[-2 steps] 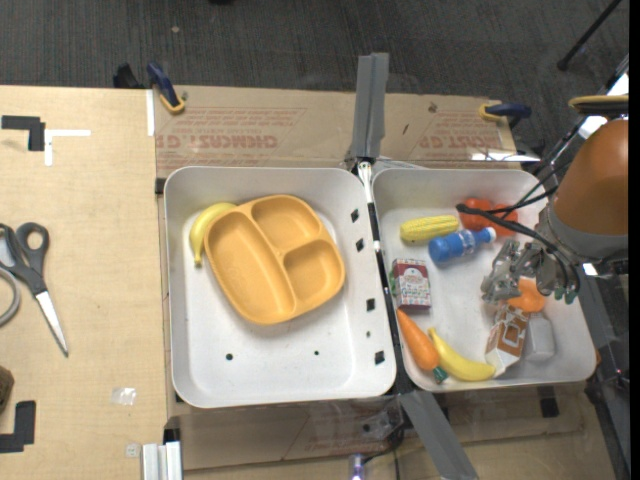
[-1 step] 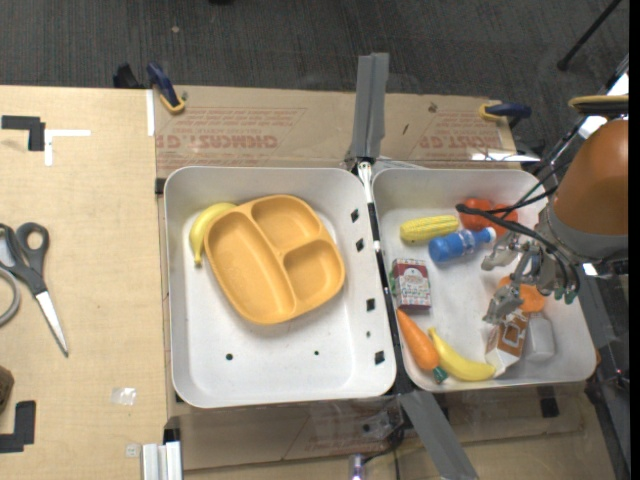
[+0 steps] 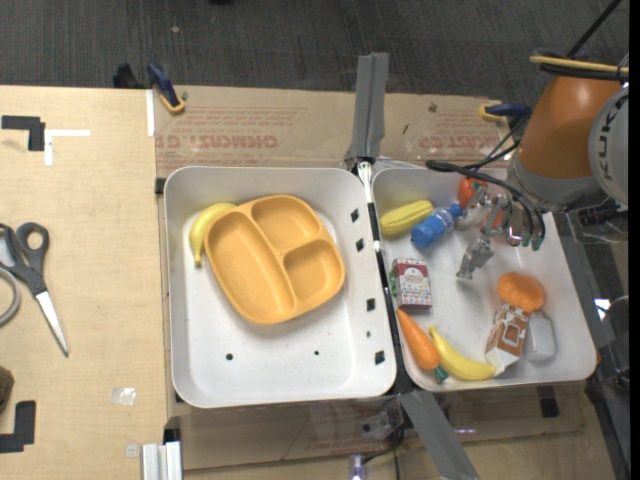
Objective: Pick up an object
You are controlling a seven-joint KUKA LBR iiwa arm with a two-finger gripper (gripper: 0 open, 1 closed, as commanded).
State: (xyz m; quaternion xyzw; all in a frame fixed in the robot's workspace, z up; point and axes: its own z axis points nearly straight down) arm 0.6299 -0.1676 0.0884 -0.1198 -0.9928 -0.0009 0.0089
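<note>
Blue bottle point(image 3: 432, 228) lies in right bin point(image 3: 570, 363), just beside yellow corn point(image 3: 405, 216). Gripper point(image 3: 474, 260) hangs near it over bare floor, fingers together, nothing between them. Advice: spread fingers before descending, centre over one item. Count: two bananas point(image 3: 462, 360), one carrot point(image 3: 419, 340), one orange point(image 3: 521, 291), one tray point(image 3: 272, 257) in left bin point(image 3: 270, 383).
</note>
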